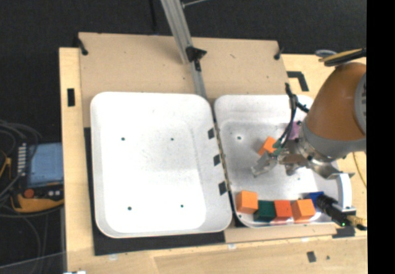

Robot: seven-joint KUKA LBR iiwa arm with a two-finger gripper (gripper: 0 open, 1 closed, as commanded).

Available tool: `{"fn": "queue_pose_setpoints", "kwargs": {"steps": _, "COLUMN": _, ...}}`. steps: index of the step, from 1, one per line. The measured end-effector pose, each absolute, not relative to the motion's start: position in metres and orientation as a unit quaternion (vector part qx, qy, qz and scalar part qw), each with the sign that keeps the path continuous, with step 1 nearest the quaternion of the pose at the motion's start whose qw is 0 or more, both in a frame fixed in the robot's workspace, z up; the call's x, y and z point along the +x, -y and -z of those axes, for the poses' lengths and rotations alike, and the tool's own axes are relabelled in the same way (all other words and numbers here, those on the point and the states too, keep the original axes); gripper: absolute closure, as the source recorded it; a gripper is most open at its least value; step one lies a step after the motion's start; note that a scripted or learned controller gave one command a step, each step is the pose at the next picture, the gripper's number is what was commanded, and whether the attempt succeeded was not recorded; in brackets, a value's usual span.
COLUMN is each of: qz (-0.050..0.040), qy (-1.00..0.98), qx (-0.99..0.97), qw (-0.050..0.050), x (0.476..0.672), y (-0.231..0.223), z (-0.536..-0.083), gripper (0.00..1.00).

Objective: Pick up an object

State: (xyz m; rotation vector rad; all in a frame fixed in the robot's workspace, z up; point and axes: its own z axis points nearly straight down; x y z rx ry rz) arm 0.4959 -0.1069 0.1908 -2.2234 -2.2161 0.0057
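Object nearest the tool: small orange piece (269,145), in the right bin (247,112), near its middle, just beside the gripper (264,161) on the side away from the row of blocks.
Gripper: grey fingers reaching leftward from the wrist into the right bin; tips low over the bin floor. Spread or pressed together: cannot tell, the fingers blur into the white floor. Whether the orange piece sits between them or just above them: cannot tell.
Arm: orange band (336,100) and grey wrist over the right bin's right side, hiding that part of the floor.
Row along the right bin's near wall: orange block (247,201), green block (266,210), orange block two (283,209), orange block three (303,208), with a blue piece (316,197) behind the last.
Left bin (154,161): touching the right bin along the shared edge.
Risk, judged: the orange piece looks small and tilted; a close from slightly off-centre may flick it aside rather than trap it.
Risk, judged: tips this low may scrape the floor and push the piece.
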Motion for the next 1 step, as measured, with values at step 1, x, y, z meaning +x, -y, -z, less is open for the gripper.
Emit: {"fn": "queue_pose_setpoints", "kwargs": {"steps": 1, "qz": -0.0019, "qy": 0.706, "qx": -0.708, "qw": 0.001, "x": 0.4975, "y": 0.1043, "z": -0.1474, "gripper": 0.0}}
